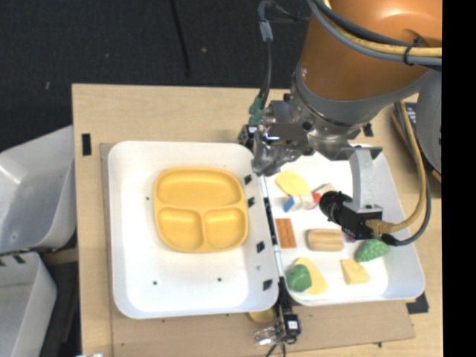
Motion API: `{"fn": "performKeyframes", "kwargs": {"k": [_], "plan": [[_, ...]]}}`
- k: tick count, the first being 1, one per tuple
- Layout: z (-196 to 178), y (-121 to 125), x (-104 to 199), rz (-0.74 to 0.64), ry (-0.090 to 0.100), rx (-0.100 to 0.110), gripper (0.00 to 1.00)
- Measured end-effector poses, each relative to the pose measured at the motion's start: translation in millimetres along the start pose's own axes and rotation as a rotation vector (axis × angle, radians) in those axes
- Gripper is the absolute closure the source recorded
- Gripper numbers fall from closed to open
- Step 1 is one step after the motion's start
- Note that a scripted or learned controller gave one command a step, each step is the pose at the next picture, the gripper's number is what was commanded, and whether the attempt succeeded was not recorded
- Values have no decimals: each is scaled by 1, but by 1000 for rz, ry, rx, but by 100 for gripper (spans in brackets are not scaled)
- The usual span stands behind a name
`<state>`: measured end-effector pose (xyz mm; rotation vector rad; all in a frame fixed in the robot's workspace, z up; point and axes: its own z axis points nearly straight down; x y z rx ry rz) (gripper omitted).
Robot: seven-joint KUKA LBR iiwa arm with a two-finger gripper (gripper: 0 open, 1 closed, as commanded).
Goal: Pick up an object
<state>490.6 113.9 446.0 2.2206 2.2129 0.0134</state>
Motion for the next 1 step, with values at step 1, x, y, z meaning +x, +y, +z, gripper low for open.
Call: {"fn": "performKeyframes", "kwargs": {"k": [1], "plan": [[-6,0,-63,1,-3,7,100]]}}
